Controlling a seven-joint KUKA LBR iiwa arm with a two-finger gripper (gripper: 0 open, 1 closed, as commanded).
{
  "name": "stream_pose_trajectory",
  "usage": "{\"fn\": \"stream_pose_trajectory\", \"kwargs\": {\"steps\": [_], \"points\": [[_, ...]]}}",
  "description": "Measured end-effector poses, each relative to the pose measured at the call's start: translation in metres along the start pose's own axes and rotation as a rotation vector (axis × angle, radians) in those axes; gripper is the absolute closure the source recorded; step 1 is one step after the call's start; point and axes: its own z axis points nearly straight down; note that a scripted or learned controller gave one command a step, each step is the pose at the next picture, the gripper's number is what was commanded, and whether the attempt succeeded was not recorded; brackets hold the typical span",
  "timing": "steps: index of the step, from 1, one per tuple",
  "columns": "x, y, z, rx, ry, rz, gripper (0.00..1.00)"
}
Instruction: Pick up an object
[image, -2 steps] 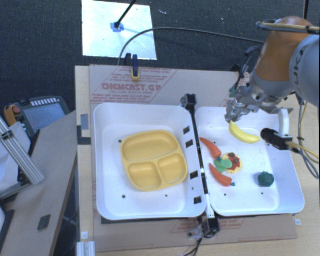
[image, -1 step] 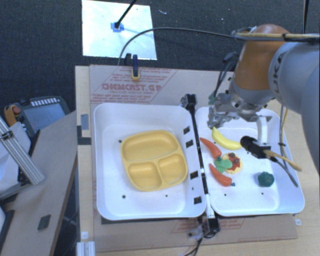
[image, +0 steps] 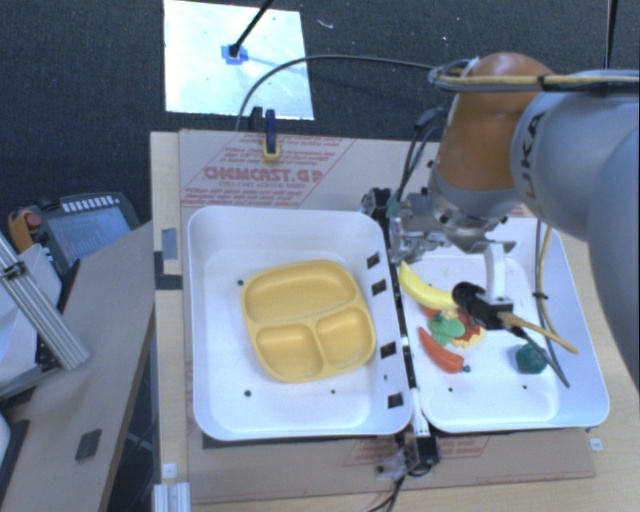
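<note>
My gripper (image: 401, 243) hangs over the far left part of the right bin (image: 500, 412), close to the wall between the two bins. Just below it in the view lies a yellow banana (image: 424, 290). Nearer the front are a small cluster of green, orange and red toy food (image: 455, 326) and a red pepper (image: 440, 352). A teal lump (image: 530, 358) rests toward the right side of this bin. I see nothing between the gripper's fingers.
The left bin (image: 220, 300) holds a yellow divided tray (image: 305, 318) with three compartments. Cardboard lies under both bins. The grey arm with its orange band (image: 490, 120) covers the far right part of the right bin.
</note>
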Motion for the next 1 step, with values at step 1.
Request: {"fn": "stream_pose_trajectory", "kwargs": {"steps": [1], "points": [[0.0523, -0.0068, -0.0053, -0.002, 0.0, -0.001, 1.0]]}}
